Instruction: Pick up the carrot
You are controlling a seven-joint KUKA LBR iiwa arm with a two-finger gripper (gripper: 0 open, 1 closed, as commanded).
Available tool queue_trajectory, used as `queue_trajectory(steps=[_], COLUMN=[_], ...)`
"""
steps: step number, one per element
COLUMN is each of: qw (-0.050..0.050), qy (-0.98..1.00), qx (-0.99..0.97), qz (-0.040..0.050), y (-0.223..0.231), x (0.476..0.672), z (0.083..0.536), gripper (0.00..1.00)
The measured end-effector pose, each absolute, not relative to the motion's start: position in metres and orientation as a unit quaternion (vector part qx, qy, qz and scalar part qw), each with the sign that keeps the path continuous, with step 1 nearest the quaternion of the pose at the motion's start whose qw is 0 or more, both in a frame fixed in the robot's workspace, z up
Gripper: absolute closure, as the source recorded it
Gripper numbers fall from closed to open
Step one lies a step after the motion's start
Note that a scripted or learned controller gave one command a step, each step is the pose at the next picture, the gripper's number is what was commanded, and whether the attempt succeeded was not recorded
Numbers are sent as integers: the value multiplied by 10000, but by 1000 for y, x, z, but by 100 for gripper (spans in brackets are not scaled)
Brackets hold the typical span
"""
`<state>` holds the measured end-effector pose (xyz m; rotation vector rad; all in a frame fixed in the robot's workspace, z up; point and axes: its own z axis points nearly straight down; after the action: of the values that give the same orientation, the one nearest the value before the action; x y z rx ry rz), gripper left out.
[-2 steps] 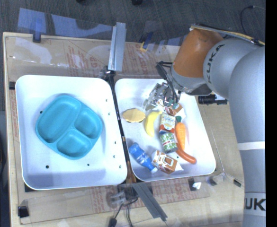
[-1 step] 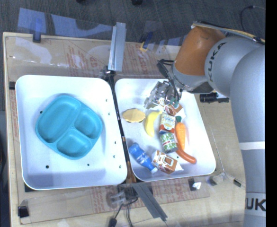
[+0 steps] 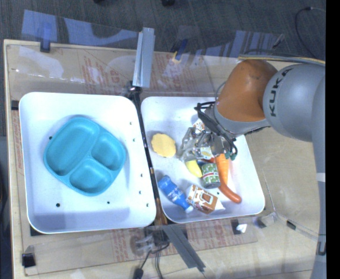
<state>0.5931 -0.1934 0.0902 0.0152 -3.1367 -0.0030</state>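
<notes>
Reaching in from the right, the arm (image 3: pixel 286 100) places its gripper (image 3: pixel 200 143) low in the right bin (image 3: pixel 158 106). Gripper opening cannot be determined from this angle. The carrot (image 3: pixel 225 178) lies in that bin just beside the gripper, orange tip toward the near-right corner. A blue divided tray (image 3: pixel 85 154) occupies the left bin (image 3: pixel 36 106).

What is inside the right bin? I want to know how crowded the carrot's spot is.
The right bin holds the carrot, a yellow round piece, a blue bottle, a brown carton and a green can. The gripper and arm cover whatever lies beneath them.
</notes>
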Motion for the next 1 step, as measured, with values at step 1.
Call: queue_trajectory(steps=[1], qw=[25], qy=[-10000], qx=[61], qz=[-11], y=[-193], x=[594], z=[99], gripper=[100])
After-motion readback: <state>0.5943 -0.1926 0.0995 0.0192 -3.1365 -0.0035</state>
